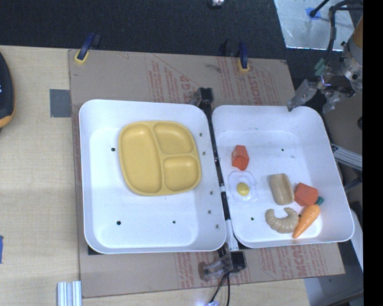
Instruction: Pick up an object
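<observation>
Object not picked yet: candidates all lie in the right bin (319,123), below and left of the tool (319,91). Red block (240,157) is nearest, down-left of it. Egg (243,189) sits just below the block. Further down: bread (281,188), orange block (306,194), carrot (307,221), shrimp (281,220), packed close together, carrot touching or nearly touching the shrimp and orange block.

Tool hangs over the bin's far right corner, outside the rim, nothing between its fingers. They look spread apart, though the view is dark there.

Left bin (89,171) carries a yellow tray (159,157), well off from the tool.

Risks, my read:
- Cluster grab: fingers likely land on two items, or shove a neighbour and slip off. Cause: no gap around carrot/shrimp.
- Egg: flat, low, fingers may close above it.
- Carrot lies near the bin wall; a finger could hit the rim on descent.
- Red block stands alone, safest target.
</observation>
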`<act>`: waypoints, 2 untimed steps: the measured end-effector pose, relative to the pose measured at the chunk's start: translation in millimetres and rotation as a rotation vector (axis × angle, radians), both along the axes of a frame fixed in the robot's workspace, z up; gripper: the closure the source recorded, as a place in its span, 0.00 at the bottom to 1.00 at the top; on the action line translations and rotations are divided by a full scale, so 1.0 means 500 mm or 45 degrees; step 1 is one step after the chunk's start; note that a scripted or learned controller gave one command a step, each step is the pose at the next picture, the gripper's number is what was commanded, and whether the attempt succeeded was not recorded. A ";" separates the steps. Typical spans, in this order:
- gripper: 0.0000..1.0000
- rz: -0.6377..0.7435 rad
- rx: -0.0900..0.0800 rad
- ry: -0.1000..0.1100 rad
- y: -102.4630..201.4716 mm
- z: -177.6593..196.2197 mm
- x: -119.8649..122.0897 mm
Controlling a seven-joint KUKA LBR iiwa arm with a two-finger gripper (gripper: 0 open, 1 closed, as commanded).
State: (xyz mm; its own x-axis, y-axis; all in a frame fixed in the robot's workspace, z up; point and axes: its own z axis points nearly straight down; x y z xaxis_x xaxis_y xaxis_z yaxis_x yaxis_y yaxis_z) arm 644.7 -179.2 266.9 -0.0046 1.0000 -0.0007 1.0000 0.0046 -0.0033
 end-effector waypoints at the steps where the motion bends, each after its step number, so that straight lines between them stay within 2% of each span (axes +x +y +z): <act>1: 0.00 -0.001 0.007 0.021 0.044 -0.236 -0.155; 2: 0.00 0.000 0.004 0.010 0.037 -0.358 -0.228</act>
